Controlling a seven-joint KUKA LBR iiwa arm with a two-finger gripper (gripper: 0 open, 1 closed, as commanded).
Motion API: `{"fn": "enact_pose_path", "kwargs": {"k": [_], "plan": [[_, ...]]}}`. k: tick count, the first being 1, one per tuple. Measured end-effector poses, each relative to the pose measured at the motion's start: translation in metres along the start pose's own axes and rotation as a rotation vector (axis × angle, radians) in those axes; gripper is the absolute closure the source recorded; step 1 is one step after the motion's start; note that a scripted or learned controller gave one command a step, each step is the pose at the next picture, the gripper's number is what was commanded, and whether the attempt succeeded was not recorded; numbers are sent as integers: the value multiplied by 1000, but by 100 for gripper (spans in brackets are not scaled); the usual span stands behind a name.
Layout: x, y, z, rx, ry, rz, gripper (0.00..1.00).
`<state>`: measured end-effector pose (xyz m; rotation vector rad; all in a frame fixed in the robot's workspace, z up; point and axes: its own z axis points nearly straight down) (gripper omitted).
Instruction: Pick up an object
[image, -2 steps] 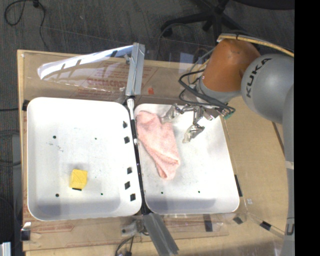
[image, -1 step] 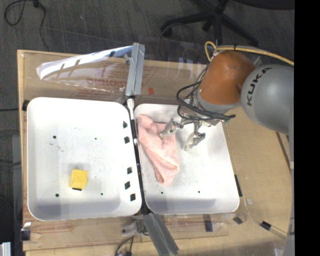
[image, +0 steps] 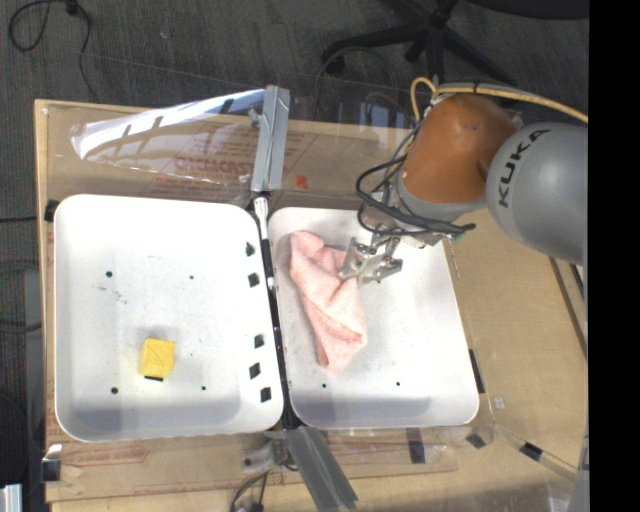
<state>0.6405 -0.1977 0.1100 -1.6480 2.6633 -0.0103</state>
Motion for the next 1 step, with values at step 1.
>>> {"fn": "enact_pose_path", "kwargs": {"k": [1], "plan": [[-65, 12, -90, -9, 4, 104, 100]]}}
